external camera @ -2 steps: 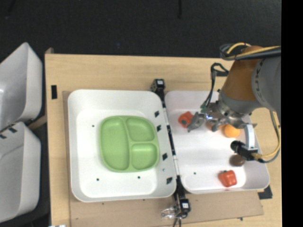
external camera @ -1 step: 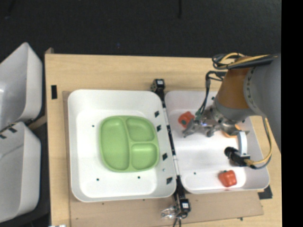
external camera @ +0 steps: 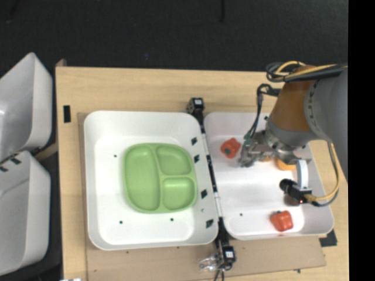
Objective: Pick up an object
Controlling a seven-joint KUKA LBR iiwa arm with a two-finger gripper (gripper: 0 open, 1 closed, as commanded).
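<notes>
Gripper (external camera: 249, 156): low in the right bin (external camera: 258, 227), its state I cannot tell.
Orange-red object (external camera: 230, 148): just beside the gripper, at 10 o'clock.
Second red object (external camera: 282, 220): at 5 o'clock.
Left bin (external camera: 105, 227): green divided plate (external camera: 158, 177).

Two white bins (external camera: 94, 227), one green divided plate (external camera: 158, 177), two red-orange objects (external camera: 230, 148).

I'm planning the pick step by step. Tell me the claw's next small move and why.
Probably a short shift left toward the orange-red object, then down onto it. The claw sits low in the right bin just beside that piece, which is the nearest one; the red object lies farther off near the front edge.
</notes>
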